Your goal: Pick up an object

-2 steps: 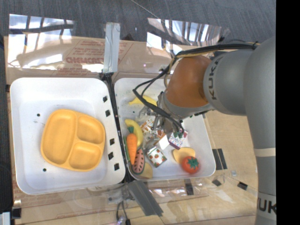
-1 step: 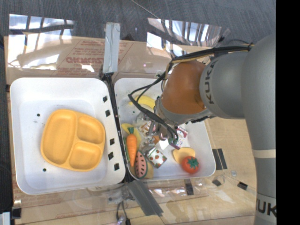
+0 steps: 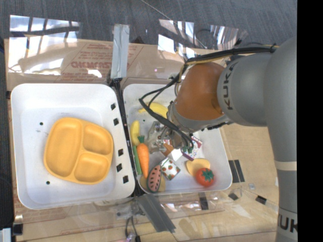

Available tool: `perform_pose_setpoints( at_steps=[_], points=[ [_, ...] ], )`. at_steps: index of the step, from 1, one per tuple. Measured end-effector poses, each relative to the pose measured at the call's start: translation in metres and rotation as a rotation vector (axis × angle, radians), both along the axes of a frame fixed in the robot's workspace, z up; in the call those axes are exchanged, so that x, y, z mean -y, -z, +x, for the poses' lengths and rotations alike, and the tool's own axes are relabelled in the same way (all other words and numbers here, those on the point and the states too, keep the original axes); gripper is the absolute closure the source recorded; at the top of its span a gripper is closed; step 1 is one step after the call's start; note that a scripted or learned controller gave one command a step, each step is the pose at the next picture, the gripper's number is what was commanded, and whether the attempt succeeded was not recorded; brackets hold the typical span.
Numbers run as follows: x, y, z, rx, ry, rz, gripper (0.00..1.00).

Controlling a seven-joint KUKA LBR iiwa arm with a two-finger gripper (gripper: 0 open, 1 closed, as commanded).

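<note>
My gripper hangs low over the middle of the right bin, under the orange wrist band. Directly around it lie several toy foods: an orange carrot to its lower left, a corn cob on the left, a watermelon slice and a patterned white cube below it. A red tomato sits on a yellow piece at the lower right. A yellow banana peeks out above the gripper. The arm hides the bin's upper right part.
The left bin holds a yellow divided plate. Black clips line the wall between the two bins. Grey tape strips and brown cardboard lie behind the bins. Cables loop beside the wrist.
</note>
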State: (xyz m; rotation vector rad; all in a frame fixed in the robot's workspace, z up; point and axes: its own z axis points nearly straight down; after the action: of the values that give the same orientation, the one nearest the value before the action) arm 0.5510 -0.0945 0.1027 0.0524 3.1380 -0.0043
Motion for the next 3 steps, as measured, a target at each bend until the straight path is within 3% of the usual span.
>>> perform_pose_setpoints(
  at_steps=[1,2,3],
  points=[
    [0.021,-0.184,0.020,0.009,-0.033,-0.001,1.00],
    [0.020,-0.180,0.018,0.000,-0.034,0.002,0.00],
    [-0.003,-0.020,0.016,-0.017,-0.013,0.006,0.00]
  ],
)
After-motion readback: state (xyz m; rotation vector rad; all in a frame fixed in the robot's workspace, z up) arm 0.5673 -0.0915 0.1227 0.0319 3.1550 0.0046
